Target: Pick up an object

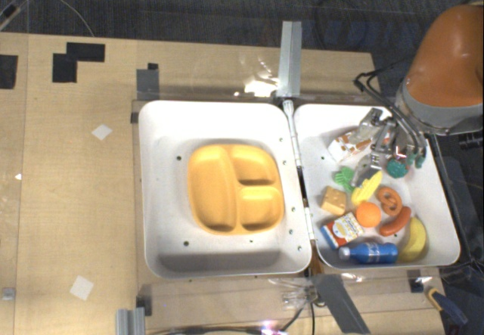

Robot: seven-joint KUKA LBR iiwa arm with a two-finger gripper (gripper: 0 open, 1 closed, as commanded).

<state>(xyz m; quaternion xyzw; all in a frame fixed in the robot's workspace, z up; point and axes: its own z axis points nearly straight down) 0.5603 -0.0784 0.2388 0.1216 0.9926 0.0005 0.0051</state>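
The claw hangs over the right bin's far half among toys; whether it is apart or together I cannot tell. Go straight down on the yellow corn (nearest, fairly unobstructed), avoiding neighbours.

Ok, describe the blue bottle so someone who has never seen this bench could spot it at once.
Start at the right white bin, the one crowded with small toys, beside the bin holding the yellow divided tray. Go to its near edge: the blue bottle lies on its side there, between the carton and the banana. It is the only blue item, with a white cap.
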